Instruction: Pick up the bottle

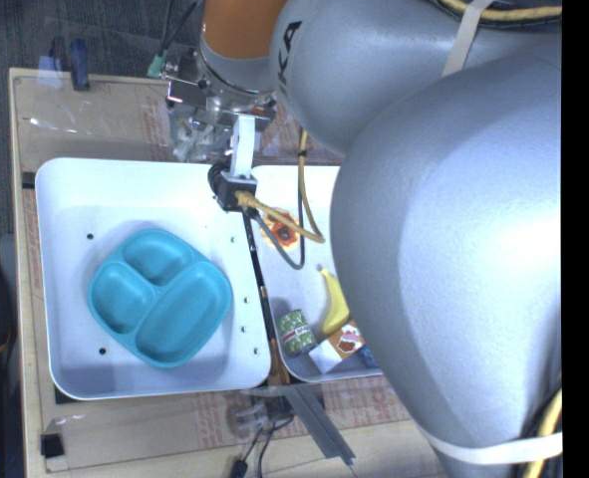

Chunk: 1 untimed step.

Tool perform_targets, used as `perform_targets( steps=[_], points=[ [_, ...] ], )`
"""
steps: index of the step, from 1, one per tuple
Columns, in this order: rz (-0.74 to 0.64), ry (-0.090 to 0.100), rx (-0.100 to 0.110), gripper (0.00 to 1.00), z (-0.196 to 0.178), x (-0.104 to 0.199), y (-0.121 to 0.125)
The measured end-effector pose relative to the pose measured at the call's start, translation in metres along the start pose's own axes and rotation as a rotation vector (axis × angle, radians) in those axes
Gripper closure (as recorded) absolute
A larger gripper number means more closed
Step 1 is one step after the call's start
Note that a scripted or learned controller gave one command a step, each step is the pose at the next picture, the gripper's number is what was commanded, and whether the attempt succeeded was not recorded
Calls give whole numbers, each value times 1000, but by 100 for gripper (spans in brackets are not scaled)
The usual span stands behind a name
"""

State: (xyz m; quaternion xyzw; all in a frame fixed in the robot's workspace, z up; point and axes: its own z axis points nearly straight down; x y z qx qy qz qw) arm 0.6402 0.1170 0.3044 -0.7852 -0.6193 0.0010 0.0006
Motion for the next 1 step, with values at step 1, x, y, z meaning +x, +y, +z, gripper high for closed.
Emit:
perform_targets(
  steps=[1],
  points=[
    [-3, -4, 6, 100, 75, 84, -5]
  ],
)
